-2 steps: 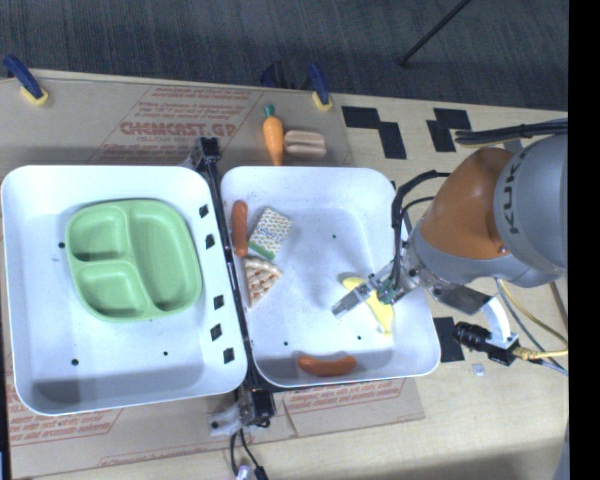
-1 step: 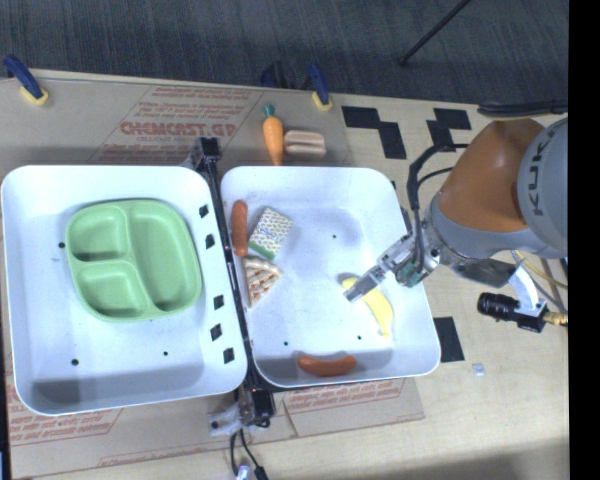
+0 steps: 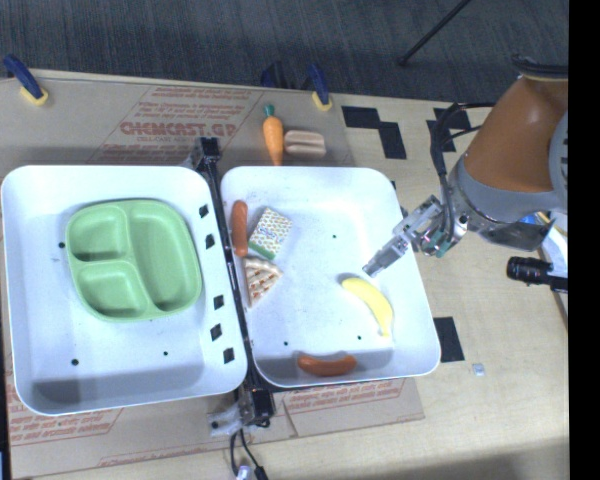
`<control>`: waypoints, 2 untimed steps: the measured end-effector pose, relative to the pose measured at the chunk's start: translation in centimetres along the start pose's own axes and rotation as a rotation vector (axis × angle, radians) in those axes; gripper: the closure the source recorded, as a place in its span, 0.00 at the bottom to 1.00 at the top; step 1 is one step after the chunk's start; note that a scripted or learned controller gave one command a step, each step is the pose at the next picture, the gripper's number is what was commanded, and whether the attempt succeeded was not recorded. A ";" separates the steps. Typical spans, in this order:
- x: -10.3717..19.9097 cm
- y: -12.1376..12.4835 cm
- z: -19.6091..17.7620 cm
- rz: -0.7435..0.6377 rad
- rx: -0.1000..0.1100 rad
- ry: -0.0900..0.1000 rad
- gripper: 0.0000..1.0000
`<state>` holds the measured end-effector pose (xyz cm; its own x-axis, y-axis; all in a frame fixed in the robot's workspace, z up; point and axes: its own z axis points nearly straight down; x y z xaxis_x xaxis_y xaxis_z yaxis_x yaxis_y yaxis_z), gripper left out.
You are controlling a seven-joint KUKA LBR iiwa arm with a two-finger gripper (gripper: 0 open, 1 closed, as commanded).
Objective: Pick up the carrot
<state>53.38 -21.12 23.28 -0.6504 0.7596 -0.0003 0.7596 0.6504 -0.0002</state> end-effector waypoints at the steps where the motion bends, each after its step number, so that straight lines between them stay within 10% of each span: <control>1: 0.6 -0.5 14.1 -0.074 0.000 0.002 0.00; 2: -3.3 3.9 -4.7 0.051 -0.001 -0.003 0.00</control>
<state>58.52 -21.10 28.01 -0.6109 0.7917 -0.0030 0.7917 0.6109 0.0012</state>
